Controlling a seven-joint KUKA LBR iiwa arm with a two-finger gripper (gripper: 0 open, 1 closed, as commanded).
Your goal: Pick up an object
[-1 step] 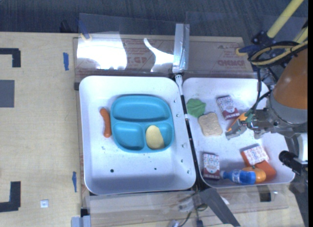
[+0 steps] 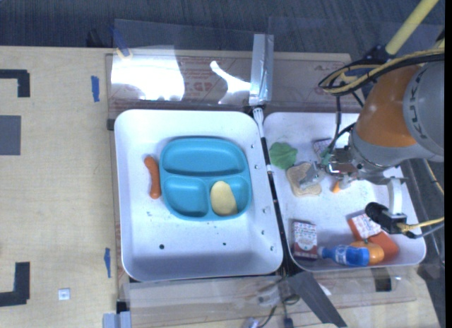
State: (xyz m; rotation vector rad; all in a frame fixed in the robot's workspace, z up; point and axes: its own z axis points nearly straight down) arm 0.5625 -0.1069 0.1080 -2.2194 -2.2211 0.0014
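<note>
Two white bins sit side by side: the left bin (image 2: pixel 134 199) holds a blue divided tray (image 2: pixel 205 157) with a yellow potato-like piece (image 2: pixel 223 198) in its near right compartment and an orange carrot (image 2: pixel 152 177) just left of it. In the right bin (image 2: pixel 332 227), the gripper (image 2: pixel 332 166) hangs near a tan bread-like piece (image 2: pixel 305 179) and a green leaf (image 2: pixel 282 155); whether its jaws are clenched or released cannot be told. Near the front lie a small red-and-white carton (image 2: pixel 304 239), a blue bottle (image 2: pixel 344 254) and an orange piece (image 2: pixel 376 252), their labels too blurred to read.

Arm (image 2: pixel 395 118) reaching from right, hand (image 2: pixel 332 166) lowered.
</note>
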